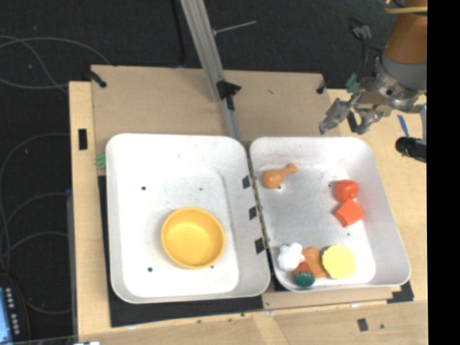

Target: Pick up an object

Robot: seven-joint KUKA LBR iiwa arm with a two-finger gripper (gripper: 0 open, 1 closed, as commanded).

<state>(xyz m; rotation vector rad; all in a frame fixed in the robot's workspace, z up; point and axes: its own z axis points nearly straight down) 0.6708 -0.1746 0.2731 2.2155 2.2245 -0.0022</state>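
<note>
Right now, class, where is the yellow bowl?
The yellow bowl sits in the left bin, toward its near edge, alone there, across the divide from the toys in the right bin.

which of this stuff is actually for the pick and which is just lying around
Job:
gripper
orange drumstick toy
red round toy
orange block
yellow disc
white toy
yellow bowl

Lying about:
metal pole
cables
</note>
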